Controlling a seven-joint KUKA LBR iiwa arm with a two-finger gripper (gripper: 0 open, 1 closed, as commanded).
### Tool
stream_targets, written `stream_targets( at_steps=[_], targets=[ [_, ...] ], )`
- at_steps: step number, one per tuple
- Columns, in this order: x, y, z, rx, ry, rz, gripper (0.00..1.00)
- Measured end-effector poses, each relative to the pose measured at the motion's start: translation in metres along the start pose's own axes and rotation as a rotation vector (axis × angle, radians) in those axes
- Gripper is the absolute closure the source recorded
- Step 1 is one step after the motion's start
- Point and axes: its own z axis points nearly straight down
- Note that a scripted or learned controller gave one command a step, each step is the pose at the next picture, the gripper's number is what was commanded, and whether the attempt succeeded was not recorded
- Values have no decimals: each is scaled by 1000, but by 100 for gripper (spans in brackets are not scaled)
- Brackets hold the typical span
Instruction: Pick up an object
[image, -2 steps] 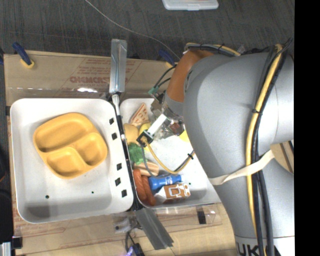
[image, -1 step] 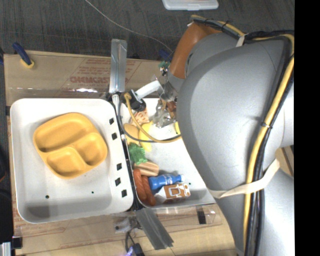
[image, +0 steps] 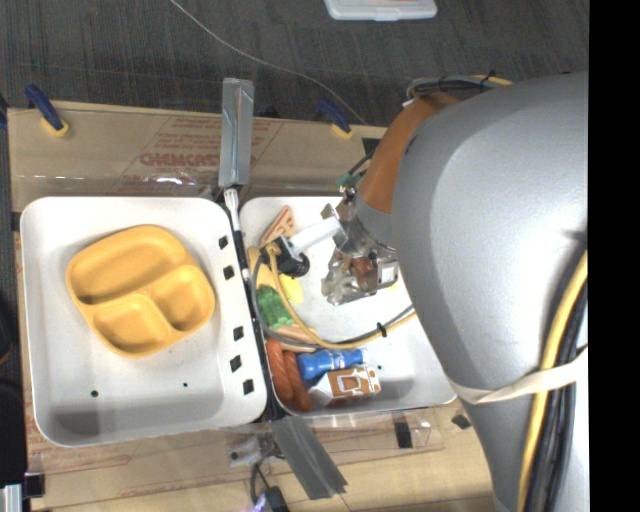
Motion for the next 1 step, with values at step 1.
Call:
stream_targets(
  at_steps=[1],
  targets=[
    [24, 36, 16, 0, 0, 3, 100]
  ],
)
